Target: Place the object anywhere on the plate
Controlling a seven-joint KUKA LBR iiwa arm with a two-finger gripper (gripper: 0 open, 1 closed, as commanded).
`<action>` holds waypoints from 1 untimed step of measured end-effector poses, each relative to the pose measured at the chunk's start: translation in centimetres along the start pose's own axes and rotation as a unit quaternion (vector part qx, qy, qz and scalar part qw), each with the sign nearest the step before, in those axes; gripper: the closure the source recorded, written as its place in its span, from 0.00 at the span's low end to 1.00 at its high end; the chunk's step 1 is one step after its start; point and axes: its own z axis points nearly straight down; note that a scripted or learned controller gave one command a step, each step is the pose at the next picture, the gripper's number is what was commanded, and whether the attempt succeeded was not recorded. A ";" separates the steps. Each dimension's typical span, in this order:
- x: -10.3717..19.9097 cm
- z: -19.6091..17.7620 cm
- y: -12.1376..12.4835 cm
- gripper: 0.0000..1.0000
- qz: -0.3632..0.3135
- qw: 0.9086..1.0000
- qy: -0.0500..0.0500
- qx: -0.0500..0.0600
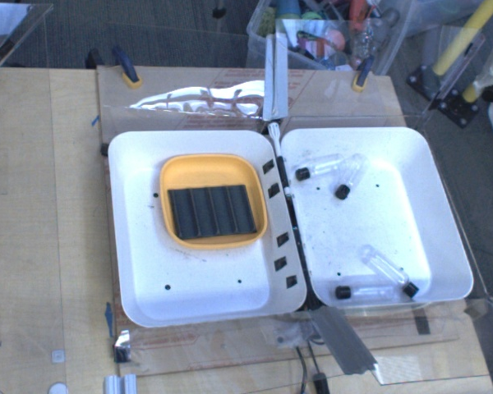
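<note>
At centre of left bin point(131, 290): yellow plate point(214, 164), square with rounded corners, lying flat on the bin floor. On the plate: dark ribbed block point(211, 211), flat, long side running 9 to 3 o'clock, covering the middle and the 6 o'clock half of the plate well. All four block edges inside the plate rim; bare yellow widest at 12 o'clock.

Status, judged from position alone: placement apparently complete, provided the dark ribbed block is the task object. No overhang and no tilt visible. Remaining work: none evident beyond confirming that the block rests stably.

At 3 o'clock from the plate, across the seam between bins: right bin point(444, 245), holding clear tubes with black caps. One tube point(324, 168) near the 11 o'clock corner of that bin; another tube point(363, 290) along the 6 o'clock wall. All tubes well apart from the plate and not touching the block.

Risk: low; block seated well inside the rim.
</note>
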 end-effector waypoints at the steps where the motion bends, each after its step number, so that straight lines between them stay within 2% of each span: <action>1: 0.5 -0.2 0.5 1.00 -0.189 0.982 0.001 -0.003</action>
